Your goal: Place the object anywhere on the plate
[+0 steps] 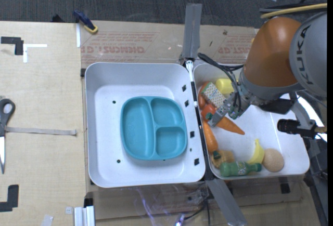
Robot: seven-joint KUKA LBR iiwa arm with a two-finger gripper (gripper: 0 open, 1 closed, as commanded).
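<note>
Nearest the camera, along the front wall of the right shallow white bin [291,170], lie a green plastic bottle [240,169], a tan egg-shaped ball [273,160] and a small yellow banana-shaped toy [256,151], the three close together. Just behind them, against the wall shared by the bins, a long orange carrot-shaped toy [209,136] lies lengthwise.

A shorter pointed orange carrot-shaped piece [231,126] lies on the bin floor, its tip toward the right. The two-finger gripper [228,111] sits directly over its blunt end, at the end of the grey arm with the orange band [273,53]. Whether the gripper is spread or pinching the piece cannot be told from this angle.

Behind the gripper lie a speckled grey-white block [212,94] and a yellow rounded toy [225,85].

The left shallow white bin [99,131] holds the teal three-compartment plastic plate [153,128], flat in its middle, well apart from the orange piece.

Farther back, a blue and yellow clamp [86,21] rests on the bench.
</note>
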